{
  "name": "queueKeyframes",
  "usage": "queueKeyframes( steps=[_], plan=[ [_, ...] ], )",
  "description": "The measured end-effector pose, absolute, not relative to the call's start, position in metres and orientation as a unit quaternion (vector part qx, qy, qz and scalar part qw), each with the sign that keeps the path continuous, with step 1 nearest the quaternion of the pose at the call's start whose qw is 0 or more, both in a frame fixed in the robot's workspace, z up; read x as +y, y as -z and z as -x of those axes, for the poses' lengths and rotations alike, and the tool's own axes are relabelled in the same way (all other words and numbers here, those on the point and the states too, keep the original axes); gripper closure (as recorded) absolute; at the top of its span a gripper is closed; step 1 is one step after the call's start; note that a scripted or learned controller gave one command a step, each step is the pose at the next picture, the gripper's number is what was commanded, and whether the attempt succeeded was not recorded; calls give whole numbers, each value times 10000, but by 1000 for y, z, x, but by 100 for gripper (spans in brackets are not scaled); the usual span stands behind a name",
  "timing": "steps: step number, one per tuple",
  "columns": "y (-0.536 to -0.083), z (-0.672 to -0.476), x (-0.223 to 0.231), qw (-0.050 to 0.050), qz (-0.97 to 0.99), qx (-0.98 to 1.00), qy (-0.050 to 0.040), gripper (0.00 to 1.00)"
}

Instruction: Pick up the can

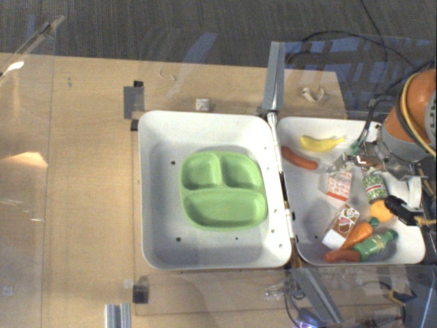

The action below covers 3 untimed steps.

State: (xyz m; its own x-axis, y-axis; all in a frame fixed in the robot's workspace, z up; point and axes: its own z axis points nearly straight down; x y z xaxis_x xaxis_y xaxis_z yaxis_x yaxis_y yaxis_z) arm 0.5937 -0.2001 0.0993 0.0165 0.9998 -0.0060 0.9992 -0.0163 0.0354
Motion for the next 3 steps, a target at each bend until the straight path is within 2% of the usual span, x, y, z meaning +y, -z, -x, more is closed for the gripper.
queueKeyframes(
  steps=[3],
  plan=[
    [-99,-594,-200,147,-7128,7012,-103,0]
  ],
)
